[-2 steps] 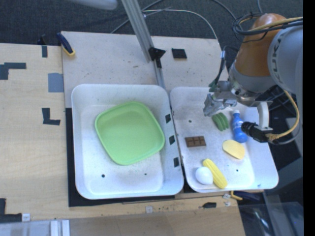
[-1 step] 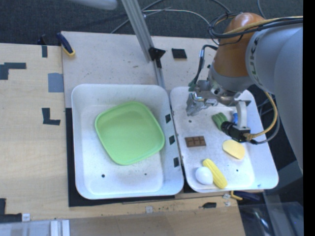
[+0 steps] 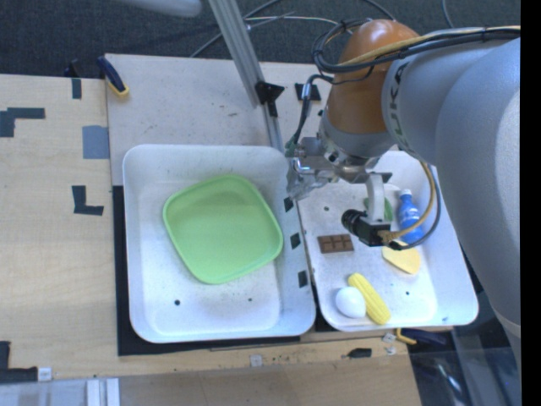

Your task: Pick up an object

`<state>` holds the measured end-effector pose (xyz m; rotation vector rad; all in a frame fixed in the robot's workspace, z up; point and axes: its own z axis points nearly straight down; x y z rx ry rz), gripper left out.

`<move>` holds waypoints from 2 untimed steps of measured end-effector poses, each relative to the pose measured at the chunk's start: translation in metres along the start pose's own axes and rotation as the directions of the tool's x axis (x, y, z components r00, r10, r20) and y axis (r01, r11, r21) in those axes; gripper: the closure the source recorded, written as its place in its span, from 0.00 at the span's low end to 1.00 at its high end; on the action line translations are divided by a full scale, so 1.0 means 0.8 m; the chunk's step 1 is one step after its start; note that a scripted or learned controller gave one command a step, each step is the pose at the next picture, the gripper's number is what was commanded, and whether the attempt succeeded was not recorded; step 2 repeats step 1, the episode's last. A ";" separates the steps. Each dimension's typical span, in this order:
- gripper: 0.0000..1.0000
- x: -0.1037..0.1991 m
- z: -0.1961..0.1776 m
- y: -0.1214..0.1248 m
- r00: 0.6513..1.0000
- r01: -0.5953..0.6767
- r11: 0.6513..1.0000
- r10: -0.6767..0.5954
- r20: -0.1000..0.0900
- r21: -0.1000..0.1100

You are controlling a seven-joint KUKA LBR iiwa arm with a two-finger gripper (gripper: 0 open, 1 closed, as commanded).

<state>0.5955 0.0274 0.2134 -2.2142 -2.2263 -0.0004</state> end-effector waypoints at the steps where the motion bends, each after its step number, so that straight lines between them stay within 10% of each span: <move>1: 1.00 0.063 -0.023 0.002 1.000 -0.001 1.000 0.001 0.000 -0.002; 2: 1.00 0.063 -0.023 0.002 1.000 -0.001 1.000 0.001 0.000 -0.002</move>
